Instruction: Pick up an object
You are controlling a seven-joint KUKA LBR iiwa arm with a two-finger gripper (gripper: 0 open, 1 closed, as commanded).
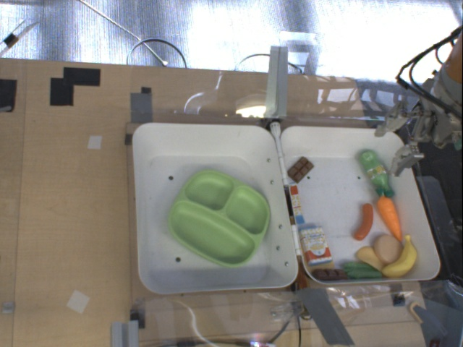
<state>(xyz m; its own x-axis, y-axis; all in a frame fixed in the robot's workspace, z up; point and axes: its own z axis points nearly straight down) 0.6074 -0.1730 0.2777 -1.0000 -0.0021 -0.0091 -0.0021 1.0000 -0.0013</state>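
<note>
The right bin holds toy foods. A green bottle lies near its far right, with an orange carrot just below it and a red sausage to the left of the carrot. A banana, a tan potato and a green pod crowd the near right corner. A chocolate piece and a small carton lie along the left side. My gripper hangs over the bin's far right corner, just right of the bottle, open with nothing between its fingers.
The left bin carries a green divided plate. A brown bar rests at the right bin's near edge. A grey post stands behind the wall where the two bins meet. Cables trail from the arm at the right.
</note>
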